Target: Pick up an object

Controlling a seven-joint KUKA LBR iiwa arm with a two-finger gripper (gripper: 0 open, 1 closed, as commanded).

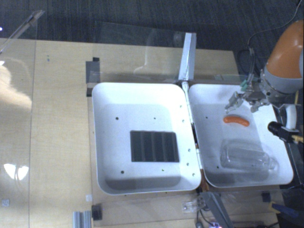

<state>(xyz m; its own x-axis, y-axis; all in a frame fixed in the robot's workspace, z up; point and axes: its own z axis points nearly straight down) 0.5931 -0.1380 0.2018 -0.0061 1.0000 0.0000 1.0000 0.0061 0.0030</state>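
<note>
Gripper (243,101) over the right bin (209,170), its fingers spread apart and grasping nothing; an orange sausage-shaped object (236,121) lies on the bin floor just below the fingertips, apart from them; arm (286,61) enters from the right, orange band uppermost, wrist angled down to the left; a clear plastic bottle (247,157) lies on its side nearer the bin's front.

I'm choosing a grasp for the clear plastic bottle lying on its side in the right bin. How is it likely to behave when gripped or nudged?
The clear plastic bottle lies on its side on the right white bin, so a nudge across its length would probably roll it. It looks see-through and empty, so likely light. Its smooth, thin-looking walls may flex or slip under the end effector.
</note>
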